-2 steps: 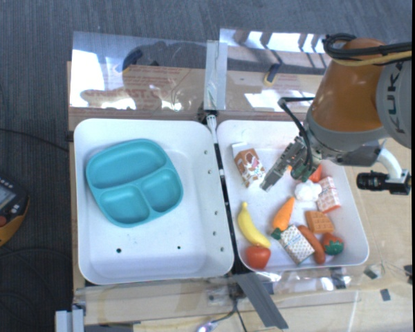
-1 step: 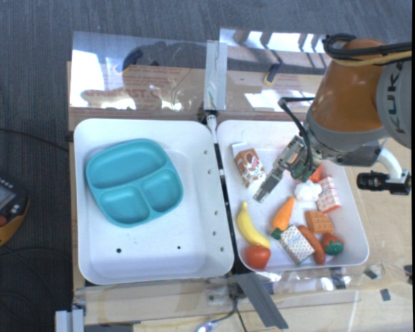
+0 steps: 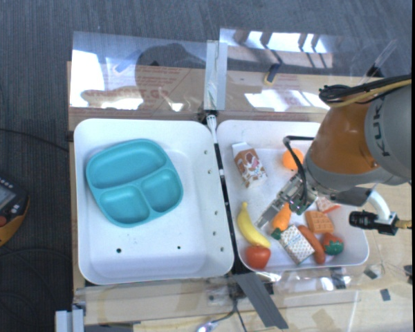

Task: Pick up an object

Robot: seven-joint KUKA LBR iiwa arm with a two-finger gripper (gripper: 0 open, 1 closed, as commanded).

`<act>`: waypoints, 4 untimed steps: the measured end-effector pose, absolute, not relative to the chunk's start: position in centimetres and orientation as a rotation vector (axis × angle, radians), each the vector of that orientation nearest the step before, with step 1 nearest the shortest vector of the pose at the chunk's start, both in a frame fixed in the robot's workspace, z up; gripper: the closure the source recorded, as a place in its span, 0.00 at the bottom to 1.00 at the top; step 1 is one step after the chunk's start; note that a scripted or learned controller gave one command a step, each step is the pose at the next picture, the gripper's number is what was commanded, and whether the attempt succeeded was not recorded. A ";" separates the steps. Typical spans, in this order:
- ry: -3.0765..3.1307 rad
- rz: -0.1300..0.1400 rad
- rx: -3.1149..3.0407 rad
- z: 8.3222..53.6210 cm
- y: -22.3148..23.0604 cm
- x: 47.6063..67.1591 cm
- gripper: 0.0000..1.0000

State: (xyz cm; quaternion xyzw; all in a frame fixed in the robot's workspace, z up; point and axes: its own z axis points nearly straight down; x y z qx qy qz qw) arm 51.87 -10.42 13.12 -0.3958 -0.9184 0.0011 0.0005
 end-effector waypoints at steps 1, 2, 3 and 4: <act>-2.890 -0.006 -1.259 9.0 -13.5 50.3 0.00; -2.901 -0.005 -1.249 9.1 -10.4 57.5 0.00; -2.905 -0.004 -1.248 10.2 -10.3 57.6 1.00; -2.904 -0.003 -1.248 10.2 -10.3 57.6 0.00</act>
